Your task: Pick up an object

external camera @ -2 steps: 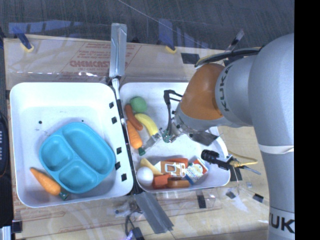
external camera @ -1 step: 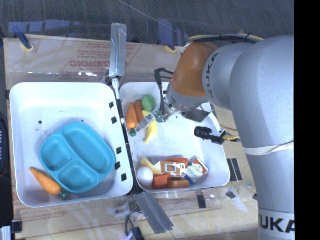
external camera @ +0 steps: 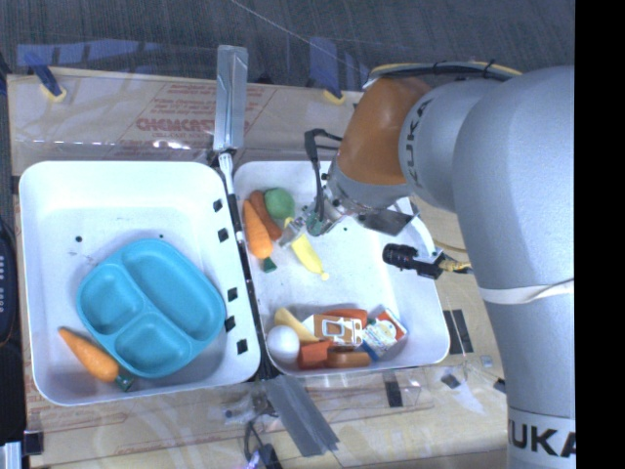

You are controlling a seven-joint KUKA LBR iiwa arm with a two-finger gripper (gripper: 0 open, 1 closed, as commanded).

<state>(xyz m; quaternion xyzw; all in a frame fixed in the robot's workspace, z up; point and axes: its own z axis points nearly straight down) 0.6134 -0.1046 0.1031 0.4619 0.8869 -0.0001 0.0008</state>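
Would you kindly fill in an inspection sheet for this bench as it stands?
Surface: two white bins, left bin and right bin, side by side on the bench.
Job's things: right bin holds a carrot, green ball, banana, white egg and a pile of small packs.
Clutter: left bin holds a blue tray and a second carrot at its corner.
Gripper: gripper low in the right bin, by the banana's upper end; grip unclear.
Cables: black cable looping beside the wrist.
Surroundings: dark floor beyond the bench.
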